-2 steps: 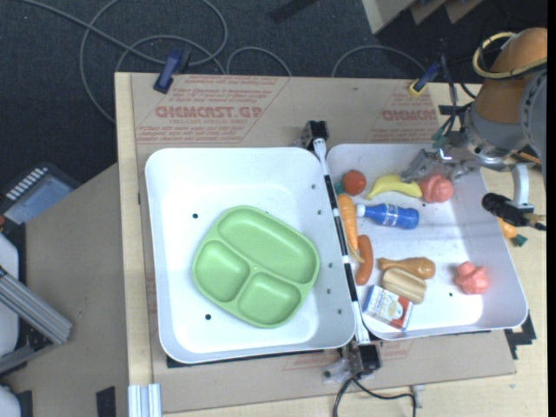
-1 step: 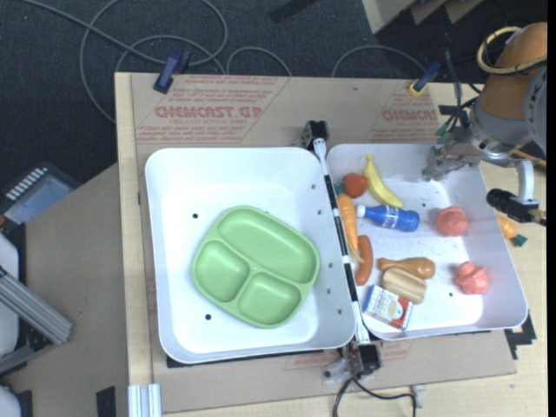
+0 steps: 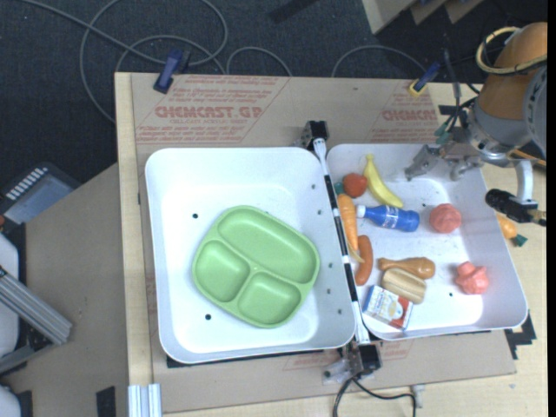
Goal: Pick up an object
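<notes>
You are looking down on a brown board bench [image 3: 261,111] printed with red lettering, set on dark carpet crossed by loose cables. Two shallow white bins sit on it side by side, their inner walls touching. The left bin [image 3: 174,189] holds one big item, a green divided plate [image 3: 254,266], lying flat and turned at a slant.

The right bin [image 3: 499,276] carries everything you could pick. The arm [image 3: 512,85] comes in from the upper right, and its gripper [image 3: 441,162] hangs over the bin's far right corner with the two fingers spread apart and nothing between them.

Going down in size: a blue bottle [image 3: 391,218] lies on its side mid-bin, a yellow banana [image 3: 380,182] just above it, an orange carrot [image 3: 347,224] along the left wall with a sausage [image 3: 364,260] below it. A bread roll [image 3: 405,285] sits under a brown drumstick shape [image 3: 408,267], a small carton [image 3: 386,308] at the near edge. A pink ball [image 3: 445,218], a pink lump [image 3: 472,277] and a red tomato [image 3: 354,185] complete it.
</notes>
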Action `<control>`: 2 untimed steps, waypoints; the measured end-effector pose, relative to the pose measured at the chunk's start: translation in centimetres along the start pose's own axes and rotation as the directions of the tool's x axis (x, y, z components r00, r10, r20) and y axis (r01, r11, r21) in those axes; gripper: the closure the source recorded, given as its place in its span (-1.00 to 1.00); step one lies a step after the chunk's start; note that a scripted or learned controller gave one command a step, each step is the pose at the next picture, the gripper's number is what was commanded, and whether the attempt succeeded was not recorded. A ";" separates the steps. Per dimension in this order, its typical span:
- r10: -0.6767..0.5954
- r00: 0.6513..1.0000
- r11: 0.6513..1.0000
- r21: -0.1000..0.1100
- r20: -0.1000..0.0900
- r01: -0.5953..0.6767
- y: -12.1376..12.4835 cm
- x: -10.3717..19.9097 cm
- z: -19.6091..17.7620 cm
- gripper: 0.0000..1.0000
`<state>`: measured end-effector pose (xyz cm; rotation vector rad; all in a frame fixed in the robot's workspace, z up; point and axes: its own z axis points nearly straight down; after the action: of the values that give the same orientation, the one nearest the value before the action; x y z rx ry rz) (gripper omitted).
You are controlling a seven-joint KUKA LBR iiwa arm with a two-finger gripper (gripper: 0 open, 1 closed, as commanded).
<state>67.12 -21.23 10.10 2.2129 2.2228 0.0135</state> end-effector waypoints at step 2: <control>0.004 1.000 1.000 0.010 0.002 -0.004 -9.6 11.6 1.6 -1.00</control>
<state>57.44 -9.65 8.46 2.2211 2.2229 0.0007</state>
